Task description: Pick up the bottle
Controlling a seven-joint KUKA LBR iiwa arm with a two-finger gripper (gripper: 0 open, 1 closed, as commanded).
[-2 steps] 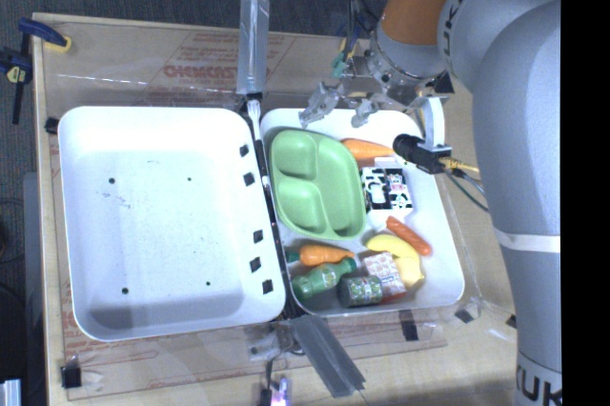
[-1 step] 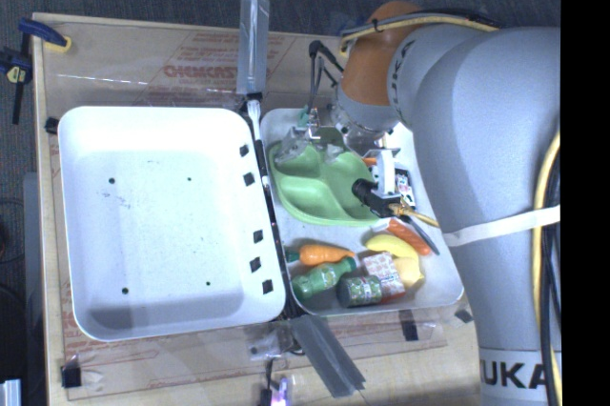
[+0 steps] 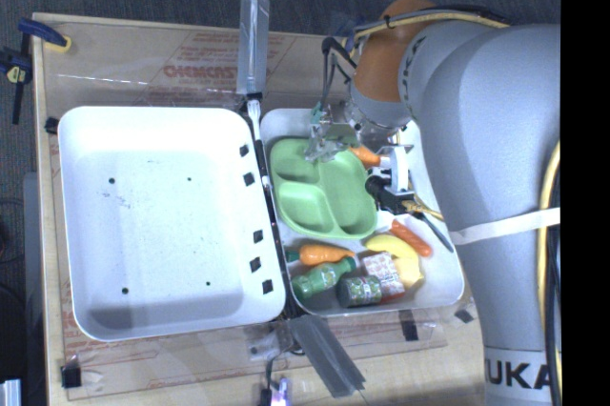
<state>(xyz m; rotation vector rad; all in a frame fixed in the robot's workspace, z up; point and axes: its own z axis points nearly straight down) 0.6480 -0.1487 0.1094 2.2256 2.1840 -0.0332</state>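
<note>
over the right bin [image 3: 434, 294], at its far end, the gripper [image 3: 324, 139] hangs above the back edge of a green divided tray [image 3: 324, 194]. whether it is open or closed on anything cannot be told from this camera view. the grey arm [image 3: 477, 137] with its orange band [image 3: 381, 61] comes in from the right and covers the bin's right side. the bottle [image 3: 322, 279], green, lies on its side near the bin's front edge, well apart from the gripper. just behind it lies an orange carrot [image 3: 322, 253]; to its right sits a dark can [image 3: 367, 290], with a yellow banana [image 3: 400, 253] and a red pepper [image 3: 412, 237] further right. the left bin [image 3: 152, 223] sits just beside the right one.
</note>
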